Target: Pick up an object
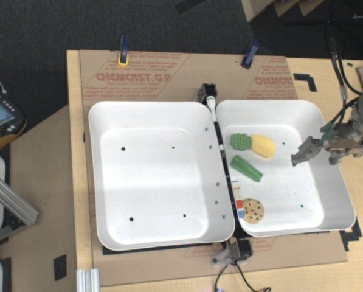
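Observation:
Several small objects lie in the right bin (303, 111). A knobbly green piece (241, 142) touches a yellow lump (264, 146) near the bin's left wall. Just below them lies a green oblong block (247, 168), slanted. A round speckled cookie (253, 210) rests in the bin's near left corner, next to a small red and blue item (239, 205). My gripper (315, 156) hangs over the bin's right side, to the right of the yellow lump and apart from it. It is open with nothing between its fingers.
The left bin (102, 163) stands beside the right one, with a black divider strip (221, 157) between them. Both bins rest on a cardboard sheet (169, 72) held by clamps (124, 52). Cables (339, 72) hang by the arm at the right.

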### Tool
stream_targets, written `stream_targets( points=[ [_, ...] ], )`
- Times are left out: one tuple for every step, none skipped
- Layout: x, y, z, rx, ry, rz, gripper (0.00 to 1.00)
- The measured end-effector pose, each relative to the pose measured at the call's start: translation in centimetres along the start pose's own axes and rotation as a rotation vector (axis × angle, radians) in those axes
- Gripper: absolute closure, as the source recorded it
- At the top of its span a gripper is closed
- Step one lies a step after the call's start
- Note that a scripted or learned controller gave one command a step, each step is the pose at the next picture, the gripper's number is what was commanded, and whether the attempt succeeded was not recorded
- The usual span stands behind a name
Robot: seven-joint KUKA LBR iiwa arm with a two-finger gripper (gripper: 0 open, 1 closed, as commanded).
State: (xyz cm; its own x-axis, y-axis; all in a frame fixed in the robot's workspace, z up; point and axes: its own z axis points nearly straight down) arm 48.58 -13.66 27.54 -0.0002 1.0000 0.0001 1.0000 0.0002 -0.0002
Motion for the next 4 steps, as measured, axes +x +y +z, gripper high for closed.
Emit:
stream_targets(
  points=[
    [7.0,-0.6,-5.8,-0.007,0.000,-0.008,0.00],
    [12.7,-0.5,-16.5,-0.015,0.001,-0.007,0.00],
    [12.4,-0.5,-16.9,-0.005,-0.001,-0.001,1.00],
    [12.4,-0.5,-17.9,-0.008,-0.002,-0.001,1.00]
  ],
)
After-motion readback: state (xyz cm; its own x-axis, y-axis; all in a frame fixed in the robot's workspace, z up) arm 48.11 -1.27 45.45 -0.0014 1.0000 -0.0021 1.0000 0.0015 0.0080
